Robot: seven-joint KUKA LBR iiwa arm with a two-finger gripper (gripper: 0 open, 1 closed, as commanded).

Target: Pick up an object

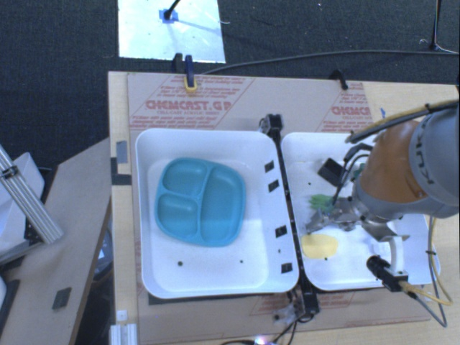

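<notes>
My gripper (pixel 321 222) is low in the right bin (pixel 305 157), near its left wall. A small green object (pixel 320 202) lies just above the gripper tip and touches or nearly touches it. Just below the tip lies a pale yellow, rounded object (pixel 320 246). A black block (pixel 330 171) rests farther back in the same bin. The arm's orange band and grey wrist hide the bin's right part. I see nothing held by the gripper.
The left bin (pixel 165 264) holds a blue sectioned plate (pixel 200 201). A black divider with clips (pixel 282 207) runs between the two bins. The bench's cardboard surface (pixel 215 99) lies behind them.
</notes>
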